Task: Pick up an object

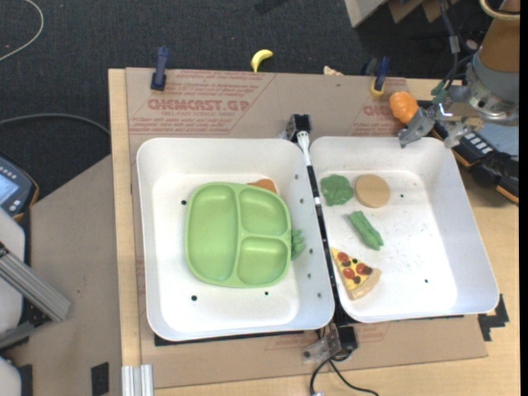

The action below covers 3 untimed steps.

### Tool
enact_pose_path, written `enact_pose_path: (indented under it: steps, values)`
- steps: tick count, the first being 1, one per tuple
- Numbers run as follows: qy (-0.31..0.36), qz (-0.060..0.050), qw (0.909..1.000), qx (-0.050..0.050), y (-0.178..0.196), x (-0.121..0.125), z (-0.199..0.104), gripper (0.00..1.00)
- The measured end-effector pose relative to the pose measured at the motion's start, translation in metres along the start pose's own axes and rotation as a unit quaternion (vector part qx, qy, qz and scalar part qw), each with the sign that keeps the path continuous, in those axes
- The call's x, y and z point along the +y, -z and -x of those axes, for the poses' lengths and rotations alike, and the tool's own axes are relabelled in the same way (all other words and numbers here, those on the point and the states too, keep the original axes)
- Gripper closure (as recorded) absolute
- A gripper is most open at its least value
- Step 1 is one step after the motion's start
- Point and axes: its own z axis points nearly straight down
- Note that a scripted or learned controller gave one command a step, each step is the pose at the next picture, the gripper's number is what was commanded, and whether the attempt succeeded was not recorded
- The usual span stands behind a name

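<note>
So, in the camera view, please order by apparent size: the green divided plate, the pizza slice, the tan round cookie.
1. green divided plate, by far the largest
2. pizza slice
3. tan round cookie, only slightly smaller

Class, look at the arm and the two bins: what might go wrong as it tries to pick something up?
1. The pizza slice lies flat near the right bin's front wall, so the fingers may slide over it.
2. The green leaf touches the tan disc; a grasp could nudge both.
3. The gripper sits by the bin's far rim and may clip it descending.
</note>
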Motion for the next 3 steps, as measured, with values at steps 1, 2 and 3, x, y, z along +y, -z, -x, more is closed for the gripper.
enact_pose_path:
  steps: [1, 2, 3]
  values:
    - [0.002, -0.004, 1.0, 0.002, -0.035, -0.04, -0.113, 0.0]
    - [-0.002, -0.004, 1.0, 0.001, -0.103, -0.081, -0.08, 0.0]
    - [-0.001, -0.005, 1.0, 0.002, -0.136, -0.149, -0.091, 0.0]
